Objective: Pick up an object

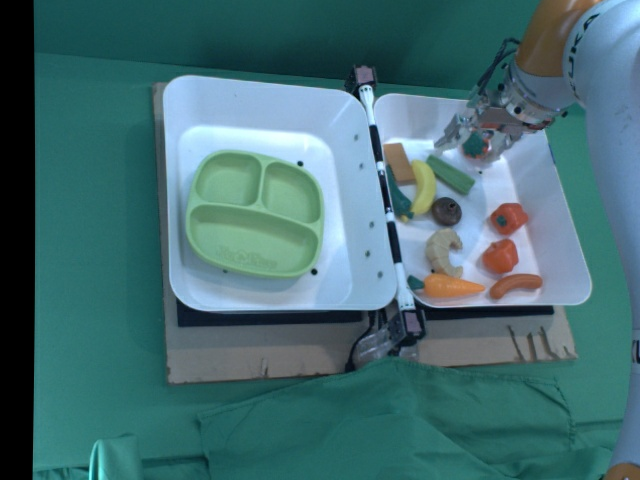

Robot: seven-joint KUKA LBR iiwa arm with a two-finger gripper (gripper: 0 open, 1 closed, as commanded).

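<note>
Divided tray (256, 213) in left bin (200, 98), toy foods (447, 210) in right bin (560, 258)

I work from one fixed camera mounted above the table (100, 218), angled down from moderate distance. It frames both white bins: left bin (200, 103), right bin (560, 258). The arm (610, 88) enters from frame right.

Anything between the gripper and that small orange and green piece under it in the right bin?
Nothing visible. The gripper sits right over the small piece at the right bin's far end. The green block lies beside it, not across it.
</note>
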